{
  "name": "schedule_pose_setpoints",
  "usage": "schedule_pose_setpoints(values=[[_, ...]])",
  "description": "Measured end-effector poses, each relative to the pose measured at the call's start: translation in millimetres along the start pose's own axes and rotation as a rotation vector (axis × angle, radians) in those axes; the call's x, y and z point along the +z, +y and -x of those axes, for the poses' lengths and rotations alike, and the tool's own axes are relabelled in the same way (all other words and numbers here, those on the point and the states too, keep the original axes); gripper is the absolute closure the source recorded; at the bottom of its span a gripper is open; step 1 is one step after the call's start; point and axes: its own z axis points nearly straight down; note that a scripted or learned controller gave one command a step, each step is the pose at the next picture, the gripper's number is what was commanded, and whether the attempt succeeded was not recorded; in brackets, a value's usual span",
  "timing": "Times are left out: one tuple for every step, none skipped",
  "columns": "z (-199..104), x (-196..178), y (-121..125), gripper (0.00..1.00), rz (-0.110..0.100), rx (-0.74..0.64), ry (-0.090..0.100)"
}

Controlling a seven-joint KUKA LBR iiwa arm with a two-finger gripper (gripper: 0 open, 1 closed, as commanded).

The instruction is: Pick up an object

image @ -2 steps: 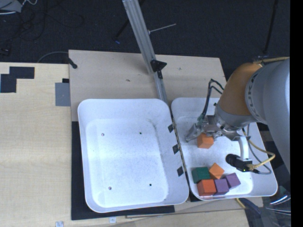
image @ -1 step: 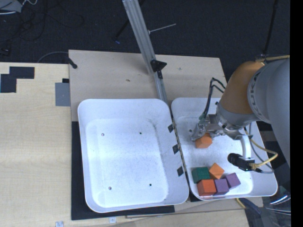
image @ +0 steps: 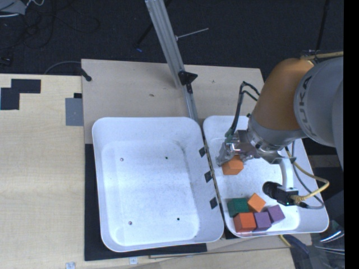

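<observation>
I see my tool [image: 231, 157] clamped on an orange block [image: 233, 166] above the right bin [image: 314, 224]; the grip looks shallow, so a jolt could drop it.

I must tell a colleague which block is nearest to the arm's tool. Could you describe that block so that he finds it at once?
Look at the right white bin, the one the grey and orange arm reaches into. Near its left wall, directly under the tool, sits an orange block. It is alone in the middle of the bin, apart from the cluster of blocks at the near end, which holds green, purple and other orange ones.
</observation>
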Motion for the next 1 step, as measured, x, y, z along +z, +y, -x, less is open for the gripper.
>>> schedule_pose_setpoints(values=[[-50.8,4.3,-52.6,1.00,-0.009,0.002,0.000]])
